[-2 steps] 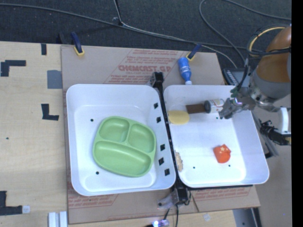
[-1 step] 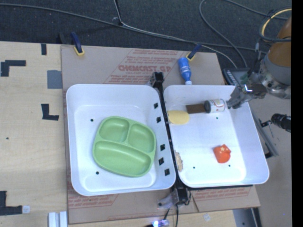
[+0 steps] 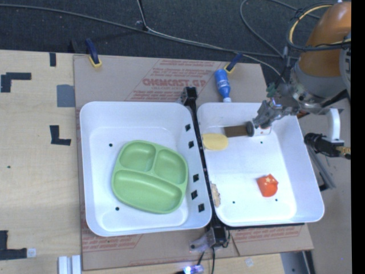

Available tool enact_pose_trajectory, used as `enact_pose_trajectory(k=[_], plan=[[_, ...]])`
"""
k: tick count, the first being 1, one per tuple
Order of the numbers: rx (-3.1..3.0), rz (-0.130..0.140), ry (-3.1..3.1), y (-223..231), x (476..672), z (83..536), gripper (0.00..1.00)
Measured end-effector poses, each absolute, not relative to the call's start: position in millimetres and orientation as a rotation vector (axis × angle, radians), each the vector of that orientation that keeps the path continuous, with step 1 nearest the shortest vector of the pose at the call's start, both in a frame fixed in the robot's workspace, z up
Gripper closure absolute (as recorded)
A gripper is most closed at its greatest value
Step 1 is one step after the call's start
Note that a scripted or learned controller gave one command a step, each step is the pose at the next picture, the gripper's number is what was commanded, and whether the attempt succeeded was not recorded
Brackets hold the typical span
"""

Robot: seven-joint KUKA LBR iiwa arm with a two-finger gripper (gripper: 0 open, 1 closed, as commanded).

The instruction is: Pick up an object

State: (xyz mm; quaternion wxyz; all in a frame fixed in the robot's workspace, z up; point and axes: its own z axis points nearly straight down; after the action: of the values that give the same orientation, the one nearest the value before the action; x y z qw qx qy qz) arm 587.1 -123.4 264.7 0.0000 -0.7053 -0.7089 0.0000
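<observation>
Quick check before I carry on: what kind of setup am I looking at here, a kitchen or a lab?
Most likely a robotics lab bench: two white bins clamped to a cardboard sheet, loose cables across dark carpet, and odd test items like a green divided plate.

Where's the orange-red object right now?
The orange-red object lies in the right bin, toward its near right corner, apart from the yellow brush head.
</observation>
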Motion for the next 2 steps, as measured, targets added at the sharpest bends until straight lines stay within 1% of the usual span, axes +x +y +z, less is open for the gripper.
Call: enact_pose_trajectory(k=[1, 2], plan=[[-2.213, 0.002, -2.227, -67, 587.3, 246, 1.0], [-2.212, -0.001, -2.228, -15, 587.0, 250, 1.0]])
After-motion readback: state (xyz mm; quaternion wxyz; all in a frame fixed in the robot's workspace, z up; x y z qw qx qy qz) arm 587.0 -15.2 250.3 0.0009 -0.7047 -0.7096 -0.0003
